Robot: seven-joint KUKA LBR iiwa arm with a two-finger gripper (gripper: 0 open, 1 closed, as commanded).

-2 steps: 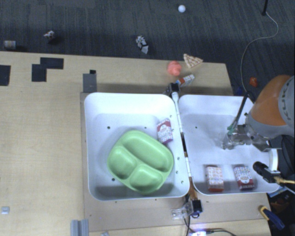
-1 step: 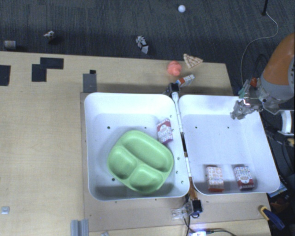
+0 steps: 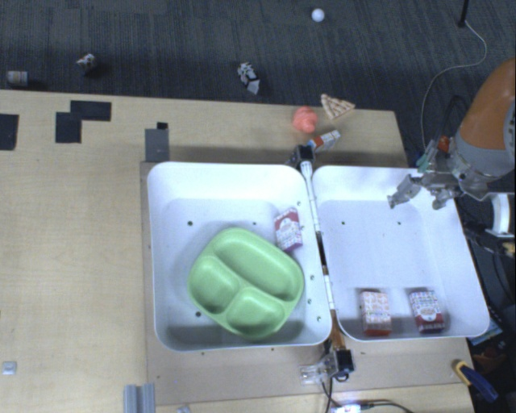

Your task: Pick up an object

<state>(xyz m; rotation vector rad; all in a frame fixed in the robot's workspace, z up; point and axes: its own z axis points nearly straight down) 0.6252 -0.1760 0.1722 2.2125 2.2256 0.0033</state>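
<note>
- While the arm (image 3: 488, 121) reaches in from the right, its gripper (image 3: 419, 195) hangs over the far right corner of the right bin (image 3: 403, 250).
- 2 fingers (image 3: 401, 196) spread apart, so the gripper is open, and nothing sits between them.
- 2 small packs lie at the near edge of the right bin: 1 pack with dots (image 3: 375, 311) and 1 red pack (image 3: 426, 310) just beside it on the right.
- Both packs are well apart from the gripper.
- Next to it, the left bin (image 3: 173, 242) holds a green tray (image 3: 245, 280) with 3 parts, and the tray sits a bit tilted.
- A third pack (image 3: 288, 229), red and white, leans by the tray's far right side, near the wall between the 2 bins.
- Behind the bins, on the wood bench (image 3: 72, 266), lie a pink ball (image 3: 305, 119), a toy pizza slice (image 3: 337, 106) and a small tube (image 3: 324, 141).
- Black squares (image 3: 81, 119) mark the bench on the far left.
- On the dark floor (image 3: 177, 40) past the bench, a white ball (image 3: 318, 14) and a few small bits lie about.
</note>
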